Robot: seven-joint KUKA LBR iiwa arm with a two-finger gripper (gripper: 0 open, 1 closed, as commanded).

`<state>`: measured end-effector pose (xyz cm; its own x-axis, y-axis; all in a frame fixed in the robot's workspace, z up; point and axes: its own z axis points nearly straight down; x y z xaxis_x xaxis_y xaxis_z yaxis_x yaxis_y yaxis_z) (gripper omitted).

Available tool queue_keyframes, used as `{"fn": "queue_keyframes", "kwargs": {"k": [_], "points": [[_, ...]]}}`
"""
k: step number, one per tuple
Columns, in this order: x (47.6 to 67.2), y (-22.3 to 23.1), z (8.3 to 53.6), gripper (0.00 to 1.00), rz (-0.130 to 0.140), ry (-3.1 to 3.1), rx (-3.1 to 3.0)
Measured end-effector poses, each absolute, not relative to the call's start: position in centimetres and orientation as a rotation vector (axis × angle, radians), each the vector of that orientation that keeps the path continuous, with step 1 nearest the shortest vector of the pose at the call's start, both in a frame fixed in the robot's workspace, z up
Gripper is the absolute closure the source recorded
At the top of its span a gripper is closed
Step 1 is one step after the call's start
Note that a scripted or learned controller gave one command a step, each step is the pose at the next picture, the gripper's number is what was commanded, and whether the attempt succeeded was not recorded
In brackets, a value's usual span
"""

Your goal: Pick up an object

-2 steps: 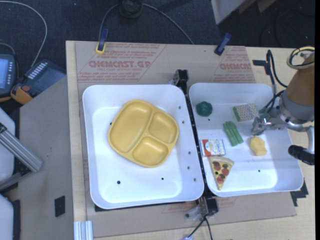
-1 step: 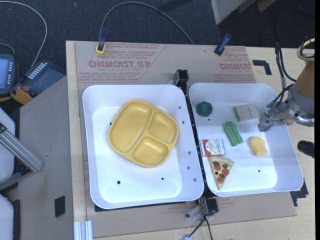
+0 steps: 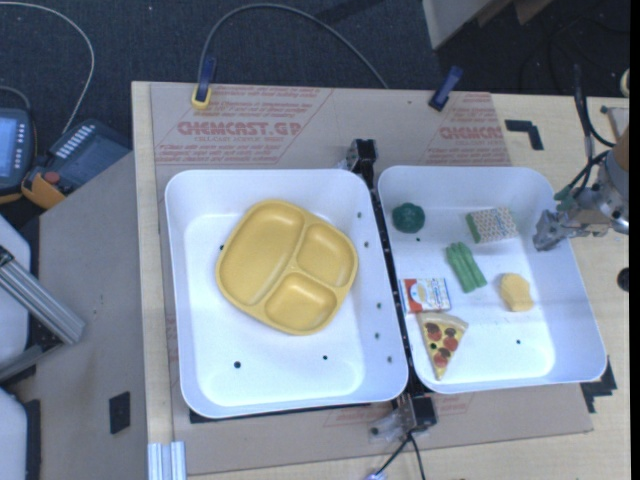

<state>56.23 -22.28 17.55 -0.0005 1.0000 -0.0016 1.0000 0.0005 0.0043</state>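
With nothing held between the open gripper (image 3: 551, 233) fingers, the light, stiff yellow block (image 3: 516, 291) is best pinched across its sides.

— Looking down from above the bench (image 3: 300, 118), tilted at a slant, fixed high enough to take in both white bins whole.

— Facing which way?

— Toward the far bench edge at top; left bin (image 3: 190, 268) sitting left of centre, right bin (image 3: 570, 298) pushed toward the right side.

— How near?

— Far enough back for dark floor (image 3: 120, 28) and cables (image 3: 290, 18) beyond the bench to creep in at top and left.
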Motion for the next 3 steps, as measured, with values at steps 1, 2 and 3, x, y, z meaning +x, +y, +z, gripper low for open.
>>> {"fn": "queue_keyframes", "kwargs": {"k": [1, 2, 3], "points": [[56.1, -22.1, 21.4, 1.00, -0.001, 2.222, 2.222], [55.8, -17.3, 20.6, 1.00, 0.000, 2.222, 2.221], [55.1, -13.5, 21.1, 1.00, 0.000, 2.222, 2.221]]}}
